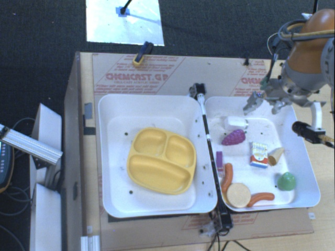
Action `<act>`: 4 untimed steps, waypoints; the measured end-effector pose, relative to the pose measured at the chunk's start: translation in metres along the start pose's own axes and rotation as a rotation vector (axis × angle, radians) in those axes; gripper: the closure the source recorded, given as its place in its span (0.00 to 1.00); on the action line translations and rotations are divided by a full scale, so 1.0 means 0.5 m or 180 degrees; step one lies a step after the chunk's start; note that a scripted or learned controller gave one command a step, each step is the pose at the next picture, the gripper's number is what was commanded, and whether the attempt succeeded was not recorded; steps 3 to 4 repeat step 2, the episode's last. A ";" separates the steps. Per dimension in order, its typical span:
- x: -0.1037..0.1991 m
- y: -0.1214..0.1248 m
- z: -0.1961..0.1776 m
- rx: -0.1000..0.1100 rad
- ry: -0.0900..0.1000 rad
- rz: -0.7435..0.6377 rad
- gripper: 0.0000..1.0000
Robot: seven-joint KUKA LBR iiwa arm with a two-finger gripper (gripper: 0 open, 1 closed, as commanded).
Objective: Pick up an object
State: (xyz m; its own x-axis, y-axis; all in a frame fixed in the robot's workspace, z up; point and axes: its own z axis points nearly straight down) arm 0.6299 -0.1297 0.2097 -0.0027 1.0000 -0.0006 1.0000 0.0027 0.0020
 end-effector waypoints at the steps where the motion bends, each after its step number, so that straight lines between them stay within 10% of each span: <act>1: 0.068 -0.051 0.210 0.0011 0.0004 -0.0004 0.00; 2: 0.067 -0.048 0.186 -0.0006 0.0002 -0.0004 1.00; 4: 0.067 -0.048 0.186 -0.0006 0.0002 -0.0004 1.00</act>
